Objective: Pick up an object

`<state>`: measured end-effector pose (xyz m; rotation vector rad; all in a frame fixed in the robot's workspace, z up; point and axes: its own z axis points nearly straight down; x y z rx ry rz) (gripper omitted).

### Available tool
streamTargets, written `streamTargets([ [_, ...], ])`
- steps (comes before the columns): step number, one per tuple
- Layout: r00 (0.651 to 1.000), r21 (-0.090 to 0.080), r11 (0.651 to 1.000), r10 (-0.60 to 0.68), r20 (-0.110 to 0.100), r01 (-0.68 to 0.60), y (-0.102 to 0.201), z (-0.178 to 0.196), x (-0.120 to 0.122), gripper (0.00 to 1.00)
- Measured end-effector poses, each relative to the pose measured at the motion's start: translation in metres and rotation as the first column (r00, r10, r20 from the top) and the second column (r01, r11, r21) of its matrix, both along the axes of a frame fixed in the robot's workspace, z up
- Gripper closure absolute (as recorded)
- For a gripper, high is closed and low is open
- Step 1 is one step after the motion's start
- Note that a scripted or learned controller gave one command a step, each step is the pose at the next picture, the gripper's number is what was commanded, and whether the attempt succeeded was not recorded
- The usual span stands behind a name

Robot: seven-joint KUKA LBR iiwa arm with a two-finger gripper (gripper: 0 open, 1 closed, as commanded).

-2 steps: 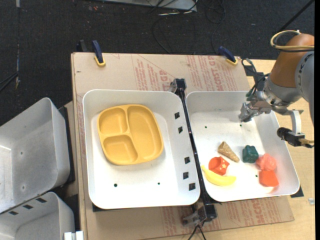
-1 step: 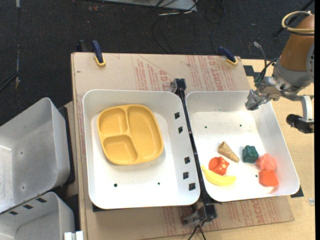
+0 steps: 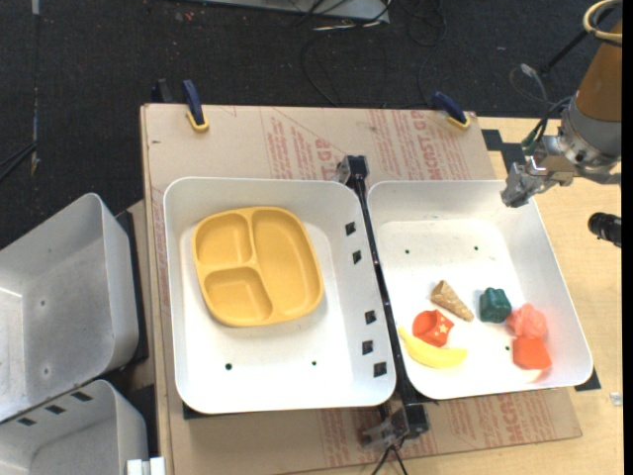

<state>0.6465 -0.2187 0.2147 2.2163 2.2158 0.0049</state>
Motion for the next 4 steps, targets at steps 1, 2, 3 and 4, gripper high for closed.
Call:
streamTargets([
  [1,1.000,0.000,1.000,0.003,0.001,-0.003,0.000,0.050,0.002,1.00],
  [2,1.000,0.005,1.000,0.008,-0.006,-0.008,0.057,0.053,0.007,1.00],
  [3,1.000,0.004,1.000,0.007,-0.009,-0.007,0.103,0.045,-0.003,1.00],
  [4,1.000,0.005,1.000,0.009,-0.008,-0.009,0.167,0.043,-0.006,1.00],
])
